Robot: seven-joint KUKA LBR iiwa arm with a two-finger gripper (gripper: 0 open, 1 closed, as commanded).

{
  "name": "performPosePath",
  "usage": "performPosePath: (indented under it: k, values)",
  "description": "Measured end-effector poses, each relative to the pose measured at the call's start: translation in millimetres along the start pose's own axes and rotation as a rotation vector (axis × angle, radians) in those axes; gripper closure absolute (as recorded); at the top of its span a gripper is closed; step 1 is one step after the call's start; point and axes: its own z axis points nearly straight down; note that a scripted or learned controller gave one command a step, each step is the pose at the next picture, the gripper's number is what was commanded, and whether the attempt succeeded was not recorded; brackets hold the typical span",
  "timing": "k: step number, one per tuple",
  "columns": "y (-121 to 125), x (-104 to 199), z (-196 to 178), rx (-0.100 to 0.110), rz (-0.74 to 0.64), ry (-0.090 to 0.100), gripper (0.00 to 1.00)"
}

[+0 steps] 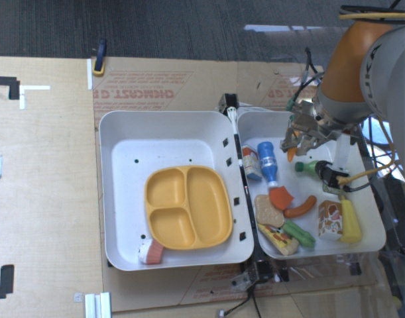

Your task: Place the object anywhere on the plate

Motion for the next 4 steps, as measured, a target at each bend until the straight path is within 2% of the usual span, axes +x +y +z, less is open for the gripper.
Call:
performPosePath:
  k: [1, 2, 3, 4]
  values:
    - [0.1, 0.0, -0.1, 0.0, 0.001, 0.0, 0.0]
    - [-74.0, 14.7, 0.1, 0.002, 0.157, 0.002, 0.0]
    - [-72.7, 13.3, -7.9, 0.003, 0.156, 0.0, 1.0]
    - [-130.6, 57.8, 0.2, 0.002, 0.255, 0.002, 1.0]
